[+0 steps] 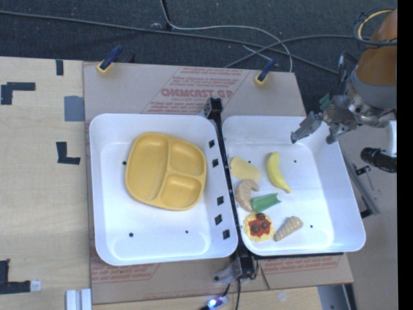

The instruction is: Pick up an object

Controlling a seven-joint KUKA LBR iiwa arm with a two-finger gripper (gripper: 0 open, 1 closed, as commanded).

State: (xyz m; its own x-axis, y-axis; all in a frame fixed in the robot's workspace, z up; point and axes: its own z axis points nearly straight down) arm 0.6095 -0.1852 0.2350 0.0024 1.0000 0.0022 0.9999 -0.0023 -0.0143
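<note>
Hanging over the far right corner of the right bin (335, 173), the gripper (318, 129) has its two fingers spread apart with nothing between them. Toy food lies in this bin. A banana (278, 171) sits near the middle. A yellow piece (244, 168) lies by the left wall, just beside a tan croissant (245, 193) and a green pepper (265, 202). A little pizza (258, 227) and an ice cream cone (288, 228) rest near the front edge. The left bin (110, 231) holds a yellow plate (166, 170) with three parts, close to its far edge.
</note>
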